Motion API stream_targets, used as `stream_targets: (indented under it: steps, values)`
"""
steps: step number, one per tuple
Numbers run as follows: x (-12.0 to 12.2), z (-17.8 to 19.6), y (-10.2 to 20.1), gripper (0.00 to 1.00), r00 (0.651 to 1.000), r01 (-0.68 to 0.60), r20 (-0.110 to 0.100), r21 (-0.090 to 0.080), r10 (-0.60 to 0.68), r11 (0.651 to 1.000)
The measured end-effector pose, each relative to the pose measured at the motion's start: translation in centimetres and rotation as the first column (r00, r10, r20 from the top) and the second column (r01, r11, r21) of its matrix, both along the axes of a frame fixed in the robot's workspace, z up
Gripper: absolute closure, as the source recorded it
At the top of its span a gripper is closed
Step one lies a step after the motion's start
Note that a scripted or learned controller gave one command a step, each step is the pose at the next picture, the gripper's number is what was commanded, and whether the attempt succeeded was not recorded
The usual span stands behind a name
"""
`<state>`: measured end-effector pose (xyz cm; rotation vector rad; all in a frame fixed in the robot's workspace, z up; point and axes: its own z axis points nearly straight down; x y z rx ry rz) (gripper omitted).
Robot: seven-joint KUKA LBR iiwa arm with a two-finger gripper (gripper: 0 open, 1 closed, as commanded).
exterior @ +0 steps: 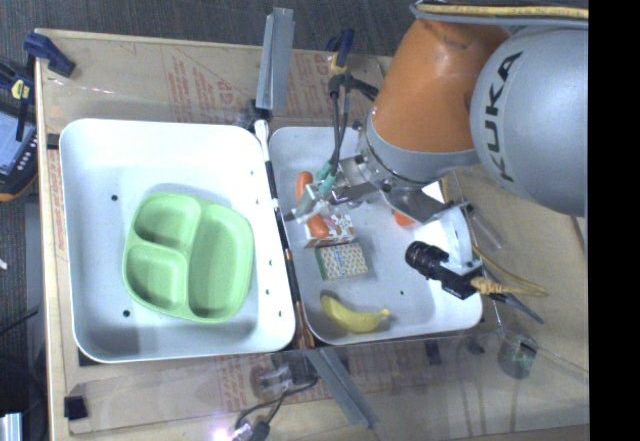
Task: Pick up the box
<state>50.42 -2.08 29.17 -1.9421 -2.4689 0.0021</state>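
Observation:
The box [341, 259], small and flat with a green and white speckled pattern, lies in the right bin [400, 319] near its left wall. My gripper [333, 197] hangs just above and behind the box, over the upper left part of that bin, under the arm's orange band. Nothing is seen held in it. The big grey arm hides the bin's far right corner.
A yellow banana [353, 316] lies near the right bin's front edge, close below the box. Orange carrot-like pieces [304, 185] lie by the gripper, and another orange piece [403, 220] to the right. The left bin [90, 159] holds a green divided plate [190, 254].

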Motion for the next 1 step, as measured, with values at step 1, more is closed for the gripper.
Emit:
stream_targets:
  steps: [1]
  values:
    - [0.00,0.01,0.00,0.00,1.000,0.000,0.000,0.000,0.000,1.000]
